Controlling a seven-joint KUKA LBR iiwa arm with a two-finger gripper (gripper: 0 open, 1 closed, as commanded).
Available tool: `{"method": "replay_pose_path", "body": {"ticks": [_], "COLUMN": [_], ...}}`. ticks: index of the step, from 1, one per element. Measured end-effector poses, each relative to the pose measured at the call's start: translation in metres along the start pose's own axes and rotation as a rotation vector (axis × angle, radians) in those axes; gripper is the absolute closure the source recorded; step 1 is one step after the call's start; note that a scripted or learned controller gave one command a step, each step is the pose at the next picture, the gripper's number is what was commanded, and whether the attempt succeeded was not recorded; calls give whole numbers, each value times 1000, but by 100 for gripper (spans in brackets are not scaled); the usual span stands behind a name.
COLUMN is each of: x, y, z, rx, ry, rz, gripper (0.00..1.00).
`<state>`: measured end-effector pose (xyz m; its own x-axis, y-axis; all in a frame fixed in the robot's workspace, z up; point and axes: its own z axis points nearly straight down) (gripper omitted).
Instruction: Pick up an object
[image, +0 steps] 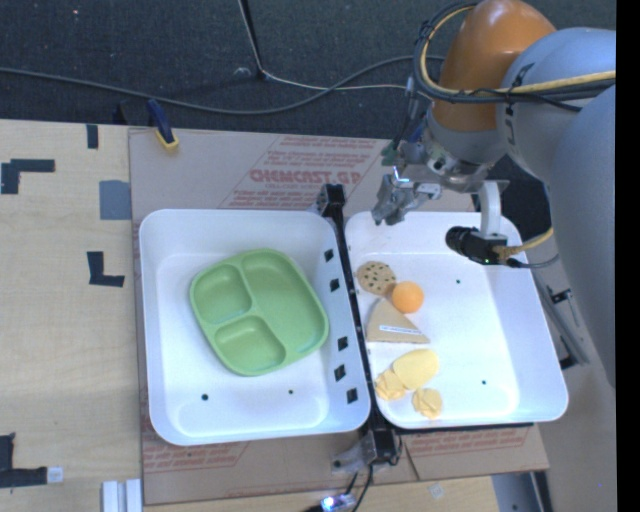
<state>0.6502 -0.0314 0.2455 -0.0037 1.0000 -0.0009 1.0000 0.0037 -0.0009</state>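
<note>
Gripper (392, 210): hung over the right bin's (520, 330) upper left corner, holding nothing; finger gap could not be told.
Cookie (376, 276): left part of that bin, touching the orange ball (407, 297).
Wedge (392, 325): just below the ball.
Yellow pieces (410, 375): lower left.
Green tray (258, 310): left bin (170, 400).

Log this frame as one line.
gripper: over right white bin's far-left corner, nothing held | round brown cookie, orange ball: in bin | green divided tray: left bin
</note>
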Motion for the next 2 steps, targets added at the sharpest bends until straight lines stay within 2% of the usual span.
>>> {"method": "replay_pose_path", "body": {"ticks": [1, 2], "x": [44, 103], "y": [6, 7], "z": [16, 14], "rx": [2, 0], "ry": [0, 0], "rz": [0, 0], "gripper": [100, 100]}}
